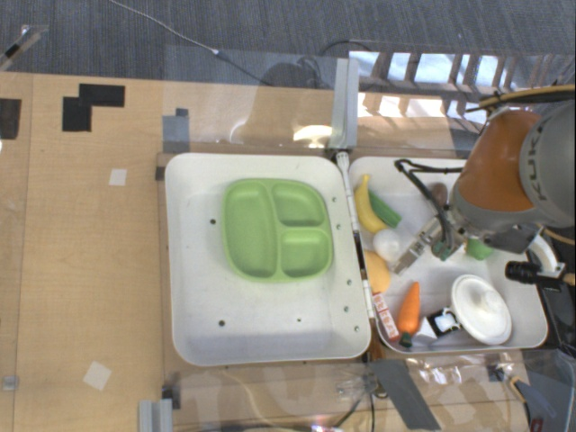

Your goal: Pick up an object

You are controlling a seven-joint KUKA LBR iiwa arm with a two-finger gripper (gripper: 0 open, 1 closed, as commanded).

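From above, the right bin (536, 331) is the busy one, and everything there sits around a white ball (387, 243) near its left wall. Just above the ball lies a banana (363, 204) with a green pepper (386, 211) against its right side. Below the ball an orange-yellow fruit (379, 274) rests — then a carrot (409, 308) lower still, standing almost on end. Down and to the right of the ball sits a white lidded bowl (480, 308). The gripper (409, 256) hangs just right of the ball, its metal fingers (404, 259) drawn narrow with nothing between them. Left of the ball, in the left bin (193, 331), lies a green divided plate (276, 229).
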